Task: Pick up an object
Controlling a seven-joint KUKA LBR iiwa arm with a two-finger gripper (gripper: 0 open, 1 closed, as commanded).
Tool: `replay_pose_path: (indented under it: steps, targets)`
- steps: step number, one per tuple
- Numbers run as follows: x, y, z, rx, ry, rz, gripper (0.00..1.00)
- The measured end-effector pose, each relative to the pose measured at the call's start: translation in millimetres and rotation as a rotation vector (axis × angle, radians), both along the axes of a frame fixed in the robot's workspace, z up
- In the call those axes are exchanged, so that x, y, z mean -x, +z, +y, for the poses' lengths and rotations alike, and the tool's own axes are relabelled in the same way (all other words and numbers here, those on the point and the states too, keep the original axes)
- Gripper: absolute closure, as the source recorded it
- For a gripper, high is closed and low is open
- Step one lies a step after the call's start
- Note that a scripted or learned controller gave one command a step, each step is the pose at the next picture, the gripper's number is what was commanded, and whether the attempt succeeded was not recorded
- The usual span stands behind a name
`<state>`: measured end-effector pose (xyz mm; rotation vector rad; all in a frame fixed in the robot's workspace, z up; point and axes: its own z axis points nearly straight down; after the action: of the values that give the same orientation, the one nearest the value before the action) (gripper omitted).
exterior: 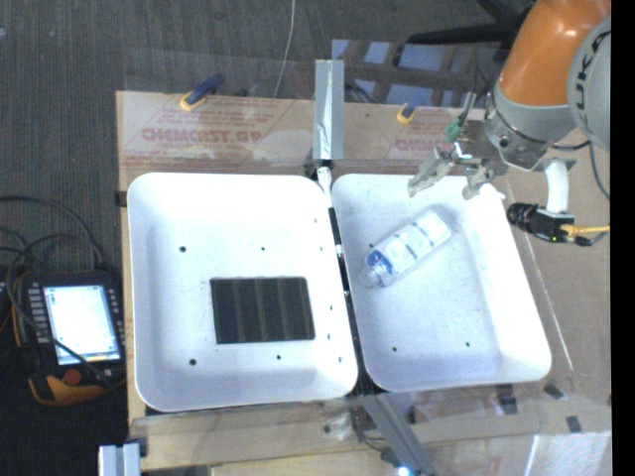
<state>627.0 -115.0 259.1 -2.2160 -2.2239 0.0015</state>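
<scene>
Object: a clear plastic bottle with a white label and blue cap [408, 247] lies on its side in the right-hand shallow white bin [516, 315], in the far half of it, cap end toward the middle divider and base end toward the far right corner.
Lie of the object: it rests slantwise on the bin floor, apart from every wall, so a round body like this would likely roll if nudged from the side.
Tool: the two-finger metal tool [452, 175] hangs over the bin's far rim, just beyond the bottle's base end, fingers spread apart with nothing between them.
Arm: the grey arm with the orange band [552, 38] reaches in from the right, over the bin's far right corner.
Likely reason for the pose: judging by the spread fingers above the bottle, the tool appears readied for a descent, not yet a grasp.
Open room: bare floor surrounds the bottle, widest on the near side; the far wall and the divider are the nearest edges.
Neighbouring bin: the left white bin [159, 266] holds a flat dark ribbed rectangular pad [262, 309] near its centre, well apart from the bottle.
Surface: a brown board [228, 132] lies under the bins.
</scene>
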Motion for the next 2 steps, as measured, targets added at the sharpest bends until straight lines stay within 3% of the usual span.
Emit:
replay_pose_path:
  steps: [1,2]
  targets:
    - [-11.2,-61.3,-50.4,0.003,0.027,0.000,0.00]
    - [-15.6,-164.4,-75.7,0.000,0.152,-0.004,0.00]
